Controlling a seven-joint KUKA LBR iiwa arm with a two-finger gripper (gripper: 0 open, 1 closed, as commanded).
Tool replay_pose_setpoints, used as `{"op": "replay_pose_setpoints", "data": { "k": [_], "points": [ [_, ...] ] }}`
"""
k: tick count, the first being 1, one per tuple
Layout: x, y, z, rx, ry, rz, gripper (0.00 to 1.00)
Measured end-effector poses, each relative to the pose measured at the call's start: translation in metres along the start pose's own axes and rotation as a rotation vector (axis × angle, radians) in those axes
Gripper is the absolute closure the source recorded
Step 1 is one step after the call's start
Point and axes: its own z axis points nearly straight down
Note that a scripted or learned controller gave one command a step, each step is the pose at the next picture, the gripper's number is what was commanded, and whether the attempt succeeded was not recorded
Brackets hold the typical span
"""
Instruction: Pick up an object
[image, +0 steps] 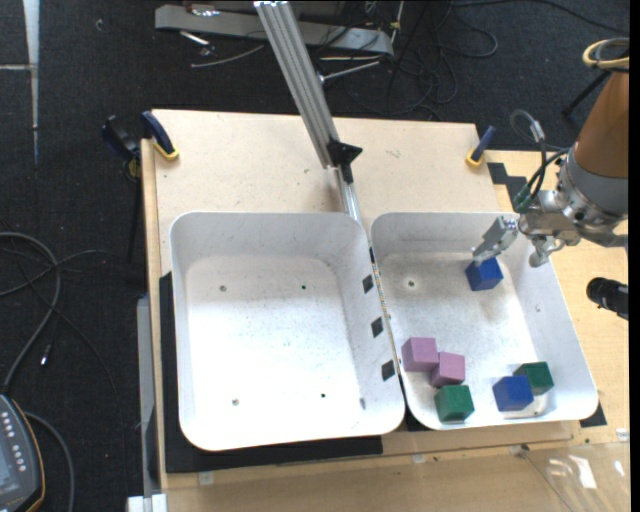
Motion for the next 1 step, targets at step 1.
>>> {"op": "replay_pose_setpoints", "data": {
  "k": [1],
  "points": [
    [-0.0551,0.0286,-0.0492,-0.007,-0.005,0.004,0.0]
  ]
}}
